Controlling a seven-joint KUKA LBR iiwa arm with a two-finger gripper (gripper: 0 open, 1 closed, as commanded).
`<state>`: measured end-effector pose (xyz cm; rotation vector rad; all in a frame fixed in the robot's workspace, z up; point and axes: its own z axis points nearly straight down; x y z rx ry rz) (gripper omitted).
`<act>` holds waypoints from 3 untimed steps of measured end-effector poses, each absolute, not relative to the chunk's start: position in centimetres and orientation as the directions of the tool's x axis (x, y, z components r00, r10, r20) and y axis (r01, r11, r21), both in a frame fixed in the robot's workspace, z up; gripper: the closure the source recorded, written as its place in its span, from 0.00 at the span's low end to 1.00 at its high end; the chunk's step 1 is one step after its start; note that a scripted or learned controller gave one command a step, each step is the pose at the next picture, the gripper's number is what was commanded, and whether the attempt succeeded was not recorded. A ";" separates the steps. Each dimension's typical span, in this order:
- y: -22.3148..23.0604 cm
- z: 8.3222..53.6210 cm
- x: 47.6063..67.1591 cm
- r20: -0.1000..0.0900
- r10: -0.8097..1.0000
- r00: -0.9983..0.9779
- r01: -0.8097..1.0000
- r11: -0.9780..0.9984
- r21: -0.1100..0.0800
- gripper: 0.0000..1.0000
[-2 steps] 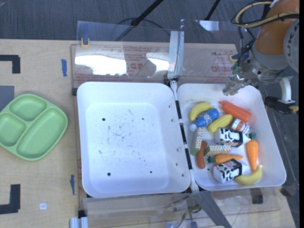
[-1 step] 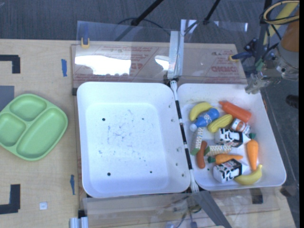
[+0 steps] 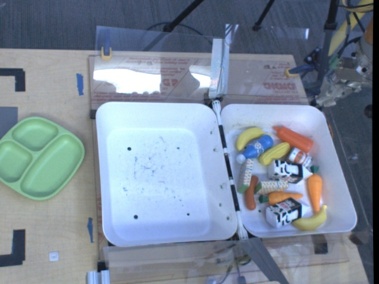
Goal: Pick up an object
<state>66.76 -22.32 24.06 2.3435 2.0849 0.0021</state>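
Metal tool [image 3: 345,78] at far right, glossy plastic toys in rt white bin [image 3: 340,176]

toy foods [image 3: 278,176] heaped in right bin [image 3: 340,158]: bananas, carrots, blue bottle, cow-patterned cartons

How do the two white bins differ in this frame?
The right bin holds a heap of toy food, among it bananas and carrots; the left bin shows a bare floor with faint blue scribbles and dark dots. The left bin looks wider than the right bin. Both are shallow, white and round-cornered.
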 end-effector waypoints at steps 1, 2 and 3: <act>-20.9 30.7 66.8 -0.002 0.936 0.352 0.936 -0.352 0.004 1.00; -20.7 33.9 66.7 0.000 0.645 0.764 0.645 -0.764 0.002 1.00; -21.6 37.1 66.1 0.000 0.359 0.933 0.359 -0.933 0.002 1.00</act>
